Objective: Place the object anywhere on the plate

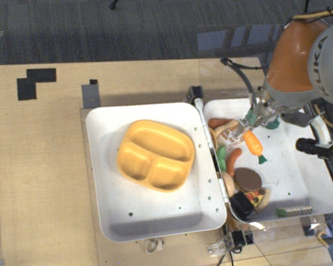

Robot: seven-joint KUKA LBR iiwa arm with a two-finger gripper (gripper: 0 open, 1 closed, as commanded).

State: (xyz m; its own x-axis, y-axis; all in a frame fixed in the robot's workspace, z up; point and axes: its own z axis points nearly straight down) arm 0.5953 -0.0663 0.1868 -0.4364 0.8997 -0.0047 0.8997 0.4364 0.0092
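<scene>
Sitting in the left white bin [110, 221], center-left of frame: yellow three-compartment plastic plate [155, 153]. Over in the right white bin [311, 192], toy orange carrot with green tip [253, 143] clamped between the two-finger gripper [252, 122], hanging just above the pile of toy food [240, 175] along that bin's left edge.

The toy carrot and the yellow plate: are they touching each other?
Apart. The camera view shows the carrot in the right bin, the yellow plate in the left bin, with the bin walls between them.
</scene>
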